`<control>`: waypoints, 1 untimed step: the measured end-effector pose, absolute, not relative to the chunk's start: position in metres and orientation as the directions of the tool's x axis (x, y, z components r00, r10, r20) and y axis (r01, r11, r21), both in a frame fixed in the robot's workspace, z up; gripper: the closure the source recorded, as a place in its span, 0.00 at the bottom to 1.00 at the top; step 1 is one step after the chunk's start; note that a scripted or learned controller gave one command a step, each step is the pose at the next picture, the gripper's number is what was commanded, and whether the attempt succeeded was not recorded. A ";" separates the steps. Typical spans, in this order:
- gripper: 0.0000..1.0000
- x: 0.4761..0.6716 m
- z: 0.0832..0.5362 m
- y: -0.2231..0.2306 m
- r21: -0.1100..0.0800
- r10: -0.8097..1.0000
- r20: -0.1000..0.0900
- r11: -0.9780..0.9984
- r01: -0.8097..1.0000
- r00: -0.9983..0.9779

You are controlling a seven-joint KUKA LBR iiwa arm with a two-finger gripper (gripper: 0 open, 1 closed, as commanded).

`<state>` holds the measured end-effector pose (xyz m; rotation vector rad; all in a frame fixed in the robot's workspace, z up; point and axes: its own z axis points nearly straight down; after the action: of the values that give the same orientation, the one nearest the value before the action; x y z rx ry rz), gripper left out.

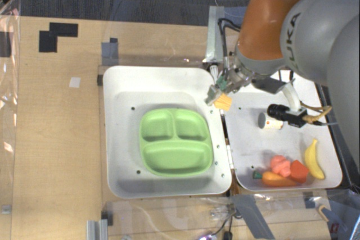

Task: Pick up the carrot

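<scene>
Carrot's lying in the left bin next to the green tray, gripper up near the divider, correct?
Not quite. The camera view shows the carrot in the right bin, at its near edge beside the banana. The gripper is near the divider.

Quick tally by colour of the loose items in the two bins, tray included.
Green: 1, the divided tray
Yellow: 2, the banana and the cheese wedge
Orange: 1, the carrot
Red or pink: 2, the pink piece and the red piece
Total: 6
</scene>
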<state>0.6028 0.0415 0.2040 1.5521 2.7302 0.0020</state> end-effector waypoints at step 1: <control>1.00 0.524 0.182 -0.060 0.001 0.660 0.000 0.752 0.660 -0.752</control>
<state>0.5239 -0.0601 0.1821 1.1074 2.9401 0.0012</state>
